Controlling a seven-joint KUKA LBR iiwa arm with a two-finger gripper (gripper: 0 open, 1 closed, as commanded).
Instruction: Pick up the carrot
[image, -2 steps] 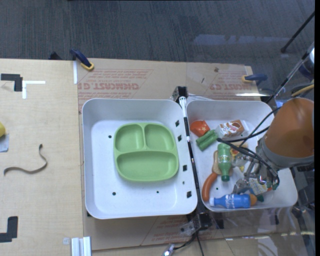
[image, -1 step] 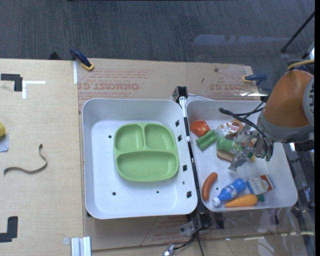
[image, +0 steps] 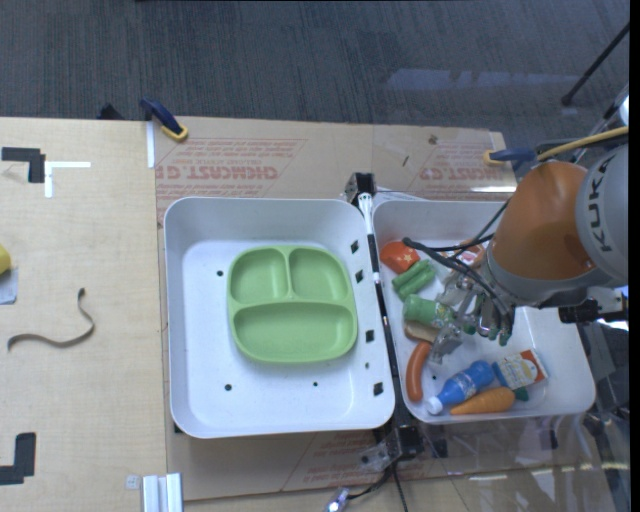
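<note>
The carrot (image: 485, 402) is orange and lies flat along the front wall of the right bin (image: 570, 345), just right of a blue bottle (image: 465, 385). My gripper (image: 452, 332) hangs over the middle of that bin, above and to the left of the carrot and apart from it. It sits close to a red sausage (image: 417, 368) and a small tan and green food piece (image: 421, 311). The arm's orange band (image: 535, 235) covers the bin's back right part.
A red vegetable (image: 398, 256) and a green one (image: 413, 279) lie at the right bin's back left. A small carton (image: 521, 371) rests right of the bottle. The left bin (image: 190, 330) holds a green divided plate (image: 293, 304).
</note>
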